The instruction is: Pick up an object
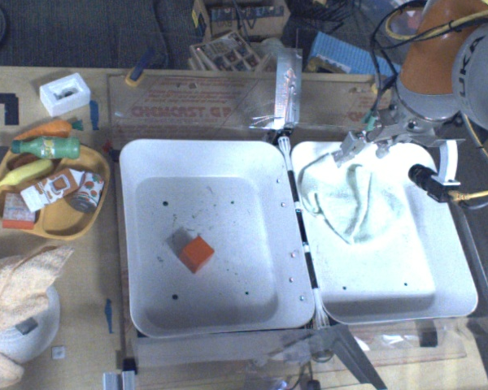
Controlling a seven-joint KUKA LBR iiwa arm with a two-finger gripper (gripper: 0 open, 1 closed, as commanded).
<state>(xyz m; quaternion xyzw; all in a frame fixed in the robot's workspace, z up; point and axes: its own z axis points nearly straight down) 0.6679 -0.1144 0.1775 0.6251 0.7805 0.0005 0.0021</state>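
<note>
So far, nothing counts as picked. Working from the left: a yellow bowl (49, 218) of toy food sits off the bench edge, not in play. The left bin (146, 169) holds one orange block (198, 254), flat on the floor with a small grey piece (180, 240) touching its upper-left side; neither is being touched by me. The right bin (439, 299) holds a pale green cloth (356, 205), bunched toward the upper-left, one strip trailing to the bin's left wall.

My gripper (366, 142) hangs over the top edge of the right bin, right at the cloth's upper end. Cannot tell whether my jaws are parted or closed there, or whether any cloth is pinched between them.

Judgement: approach made, grasp unconfirmed. Left to do: secure a hold, then lift clear of the bin floor.
</note>
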